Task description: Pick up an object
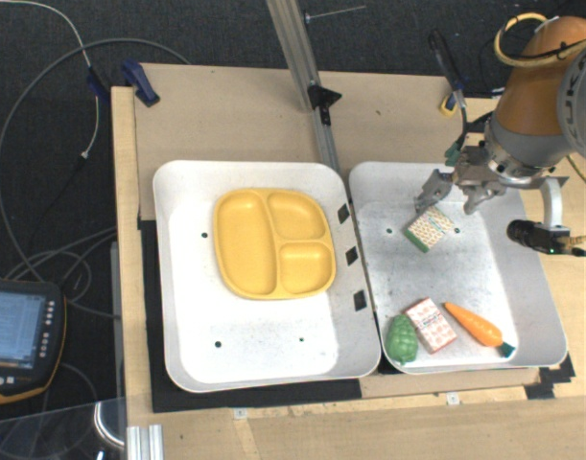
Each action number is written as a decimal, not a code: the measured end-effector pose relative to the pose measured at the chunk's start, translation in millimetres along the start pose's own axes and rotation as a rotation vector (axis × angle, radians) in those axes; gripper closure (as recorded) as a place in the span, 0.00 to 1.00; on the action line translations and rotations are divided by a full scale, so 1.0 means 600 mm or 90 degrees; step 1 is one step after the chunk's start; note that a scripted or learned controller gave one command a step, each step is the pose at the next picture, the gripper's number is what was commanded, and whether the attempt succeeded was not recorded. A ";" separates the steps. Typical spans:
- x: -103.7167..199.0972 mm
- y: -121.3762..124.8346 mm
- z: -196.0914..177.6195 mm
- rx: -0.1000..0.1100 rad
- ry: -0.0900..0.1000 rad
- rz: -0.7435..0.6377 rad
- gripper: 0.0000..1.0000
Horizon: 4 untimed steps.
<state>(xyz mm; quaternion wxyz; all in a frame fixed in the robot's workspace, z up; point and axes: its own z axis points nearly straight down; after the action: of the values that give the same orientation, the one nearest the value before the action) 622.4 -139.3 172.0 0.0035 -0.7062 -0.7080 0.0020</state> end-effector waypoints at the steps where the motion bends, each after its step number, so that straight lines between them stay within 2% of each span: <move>1: 0.014 0.002 0.100 0.000 0.000 0.000 0.00; 2: 0.013 0.008 0.120 -0.009 -0.003 0.000 0.00; 3: 0.013 0.011 0.099 -0.013 -0.003 0.000 1.00; 4: 0.015 0.019 0.024 -0.009 -0.002 0.001 1.00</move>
<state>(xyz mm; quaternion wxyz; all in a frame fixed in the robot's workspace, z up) 633.7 -130.1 157.4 -0.0027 -0.7065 -0.7077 -0.0019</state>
